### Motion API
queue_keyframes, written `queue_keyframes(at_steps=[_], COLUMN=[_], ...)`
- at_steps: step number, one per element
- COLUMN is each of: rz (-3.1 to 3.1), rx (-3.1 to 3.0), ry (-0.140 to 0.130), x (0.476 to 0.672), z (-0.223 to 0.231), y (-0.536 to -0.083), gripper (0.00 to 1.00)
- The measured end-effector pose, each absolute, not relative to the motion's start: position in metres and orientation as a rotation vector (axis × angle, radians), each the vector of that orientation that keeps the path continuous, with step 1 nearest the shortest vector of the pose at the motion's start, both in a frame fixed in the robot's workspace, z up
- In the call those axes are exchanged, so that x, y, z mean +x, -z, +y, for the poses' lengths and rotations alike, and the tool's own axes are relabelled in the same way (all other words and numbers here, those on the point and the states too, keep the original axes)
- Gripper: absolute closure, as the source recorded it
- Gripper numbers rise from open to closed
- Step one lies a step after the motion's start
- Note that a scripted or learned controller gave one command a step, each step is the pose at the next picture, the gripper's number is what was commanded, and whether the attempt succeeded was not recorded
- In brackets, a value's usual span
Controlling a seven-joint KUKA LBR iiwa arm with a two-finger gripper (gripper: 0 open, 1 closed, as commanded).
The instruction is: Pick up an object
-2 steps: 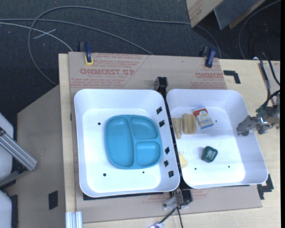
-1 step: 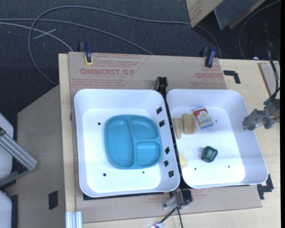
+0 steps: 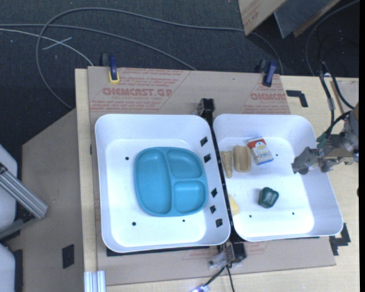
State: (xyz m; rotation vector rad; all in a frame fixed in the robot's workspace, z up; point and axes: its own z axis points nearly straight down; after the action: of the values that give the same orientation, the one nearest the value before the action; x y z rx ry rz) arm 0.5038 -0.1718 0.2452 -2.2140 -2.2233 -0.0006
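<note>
Two white bins sit side by side on the worktop [image 3: 57, 171]. The left bin [image 3: 108, 188] holds a blue divided plate [image 3: 171, 181]. In the right bin [image 3: 319, 211] lie a green object [image 3: 267, 197], a small carton [image 3: 259, 151] and what may be tan bread pieces [image 3: 242, 159]. The hand [image 3: 303, 163] hovers at the bin's right edge, gripping nothing; its spread cannot be told.

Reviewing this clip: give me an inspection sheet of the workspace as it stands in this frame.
Surface: bench bearing left bin and right bin side by side.
Job's things: blue divided plate in the left bin; in the right bin a small red-and-white box, a tan piece, a slimmer tan piece beside the divider, a dark green object and a small yellow bit.
Clutter: nothing seen.
Grippers: gripper over the right bin's right side, apart from every item; holds nothing visible.
Cables: grey cables on the dark floor; black cables at right.
Surroundings: blue clamps on the board's far edge; cardboard above.
</note>
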Motion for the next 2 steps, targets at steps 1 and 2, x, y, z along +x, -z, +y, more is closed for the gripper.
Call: queue_keyframes(at_steps=[1,2], rz=[-2.226,-2.224], rx=[-2.211,-2.212], ry=[0.003,0.000], x=[0.501,0.504], z=[-0.118,-0.067], y=[-0.253,-0.240], gripper=[1.00,1.00])
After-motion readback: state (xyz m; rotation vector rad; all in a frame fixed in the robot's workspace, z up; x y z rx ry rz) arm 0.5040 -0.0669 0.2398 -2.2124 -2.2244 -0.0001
